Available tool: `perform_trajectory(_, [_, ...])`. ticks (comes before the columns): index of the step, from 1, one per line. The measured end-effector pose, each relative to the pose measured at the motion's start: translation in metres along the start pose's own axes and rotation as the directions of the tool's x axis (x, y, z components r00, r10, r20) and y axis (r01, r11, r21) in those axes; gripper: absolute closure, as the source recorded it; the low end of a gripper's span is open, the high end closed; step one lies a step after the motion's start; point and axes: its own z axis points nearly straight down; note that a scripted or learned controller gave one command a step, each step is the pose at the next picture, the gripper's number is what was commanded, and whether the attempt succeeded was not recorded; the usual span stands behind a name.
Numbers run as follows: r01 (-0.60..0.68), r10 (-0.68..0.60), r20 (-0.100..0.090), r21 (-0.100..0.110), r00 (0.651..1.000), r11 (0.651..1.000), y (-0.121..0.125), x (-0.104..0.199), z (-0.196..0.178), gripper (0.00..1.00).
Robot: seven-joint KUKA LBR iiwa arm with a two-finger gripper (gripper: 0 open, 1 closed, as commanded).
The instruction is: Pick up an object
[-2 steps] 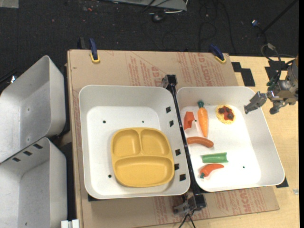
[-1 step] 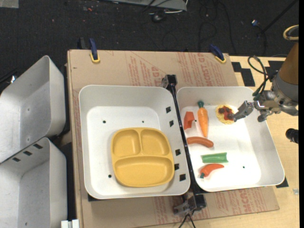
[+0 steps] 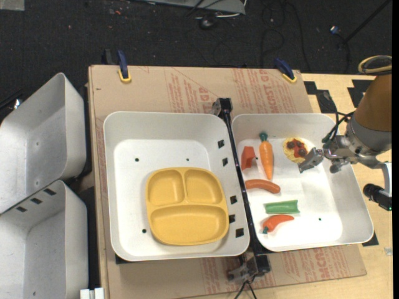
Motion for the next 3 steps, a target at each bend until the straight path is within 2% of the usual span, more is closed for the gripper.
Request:
perform_trajectory(1, [0.001, -0.001, 0.0, 0.0, 1.0, 1.0, -0.001, 0.001, 0.05, 0.0])
perform_trajectory(2, [0.001, -0.001, 0.002, -0.006, 1.0, 1.0, 0.001, 0.0, 0.037, 1.0])
perform_trajectory(3, [0.004, -0.004, 0.003, -0.009, 1.0, 1.0, 0.009, -0.001, -0.008, 1.0])
